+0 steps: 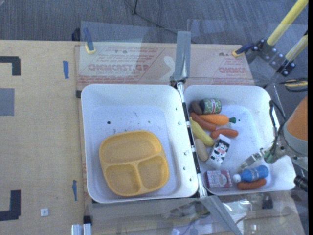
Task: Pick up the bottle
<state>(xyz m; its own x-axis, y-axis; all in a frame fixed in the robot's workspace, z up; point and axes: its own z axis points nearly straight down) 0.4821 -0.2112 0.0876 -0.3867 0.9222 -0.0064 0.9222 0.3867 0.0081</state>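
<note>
The bottle (254,173) is small and blue with a white cap pointing left. It lies on its side near the front right corner of the right bin (259,102). My gripper (260,157) hangs just behind and above the bottle, reaching in from the right below the orange band (299,124). Its metal fingers (252,159) stand open with nothing between them. A red sausage (253,183) lies right against the bottle's front side.
The right bin also holds a pink box (218,178), a black-and-white carton (220,151), a carrot (215,119), a yellow banana (201,132), red sausages (225,132) and a green can (211,105). A yellow divided plate (133,161) lies in the left bin (98,111).
</note>
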